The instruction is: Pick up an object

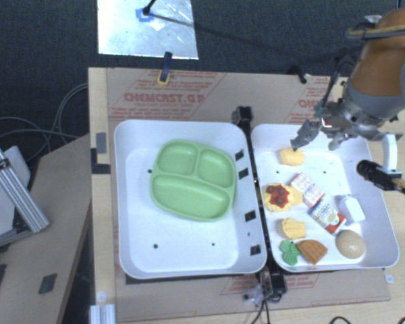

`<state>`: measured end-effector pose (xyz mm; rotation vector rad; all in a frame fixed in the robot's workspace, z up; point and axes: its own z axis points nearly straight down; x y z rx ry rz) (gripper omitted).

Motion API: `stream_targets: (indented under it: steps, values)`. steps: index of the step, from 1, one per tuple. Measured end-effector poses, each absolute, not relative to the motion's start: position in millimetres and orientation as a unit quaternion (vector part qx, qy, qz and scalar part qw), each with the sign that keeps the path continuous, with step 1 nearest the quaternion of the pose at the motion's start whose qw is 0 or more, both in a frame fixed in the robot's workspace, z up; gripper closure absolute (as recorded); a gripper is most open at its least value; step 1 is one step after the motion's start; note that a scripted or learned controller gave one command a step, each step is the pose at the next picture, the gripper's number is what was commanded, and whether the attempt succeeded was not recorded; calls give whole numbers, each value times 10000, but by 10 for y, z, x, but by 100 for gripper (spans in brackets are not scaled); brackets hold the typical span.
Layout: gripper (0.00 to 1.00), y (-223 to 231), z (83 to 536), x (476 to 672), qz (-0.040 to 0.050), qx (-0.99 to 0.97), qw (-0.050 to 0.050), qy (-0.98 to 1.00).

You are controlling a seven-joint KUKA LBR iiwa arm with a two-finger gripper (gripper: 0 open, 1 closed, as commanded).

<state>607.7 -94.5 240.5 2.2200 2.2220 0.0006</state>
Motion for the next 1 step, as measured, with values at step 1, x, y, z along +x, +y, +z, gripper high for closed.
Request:
stream_targets:
  steps: [1]
  values:
    - [0,-947,1784,6104,-5,7070,-8,7072]
